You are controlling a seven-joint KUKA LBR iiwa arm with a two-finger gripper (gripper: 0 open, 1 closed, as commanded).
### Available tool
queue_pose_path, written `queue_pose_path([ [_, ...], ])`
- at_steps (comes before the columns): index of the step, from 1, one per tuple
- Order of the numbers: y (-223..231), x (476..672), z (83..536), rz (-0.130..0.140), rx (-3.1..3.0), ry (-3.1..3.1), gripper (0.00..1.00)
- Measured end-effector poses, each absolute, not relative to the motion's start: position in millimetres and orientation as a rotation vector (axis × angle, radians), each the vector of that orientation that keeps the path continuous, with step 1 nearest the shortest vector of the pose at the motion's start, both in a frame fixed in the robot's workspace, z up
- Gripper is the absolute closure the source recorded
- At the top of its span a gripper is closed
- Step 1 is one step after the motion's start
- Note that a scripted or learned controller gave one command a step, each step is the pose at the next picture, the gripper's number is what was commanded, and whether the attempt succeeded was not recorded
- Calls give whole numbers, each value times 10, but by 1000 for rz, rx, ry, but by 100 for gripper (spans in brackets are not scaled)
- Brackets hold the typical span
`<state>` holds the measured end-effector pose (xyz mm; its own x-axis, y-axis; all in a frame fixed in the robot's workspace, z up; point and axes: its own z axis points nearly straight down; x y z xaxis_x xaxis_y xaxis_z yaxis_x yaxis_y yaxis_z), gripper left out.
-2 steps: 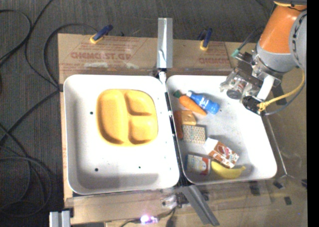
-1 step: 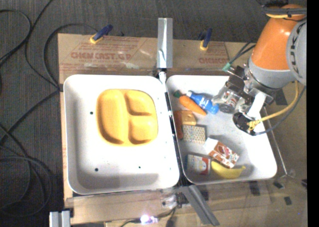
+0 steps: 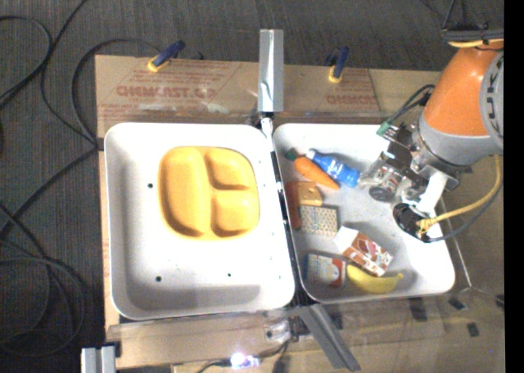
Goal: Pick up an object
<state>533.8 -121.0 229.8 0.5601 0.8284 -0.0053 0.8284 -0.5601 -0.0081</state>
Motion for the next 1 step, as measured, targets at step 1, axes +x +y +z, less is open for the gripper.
queue_pose_path([
  [1,-899,5186,2256,13,-2791,-1429,100],
])
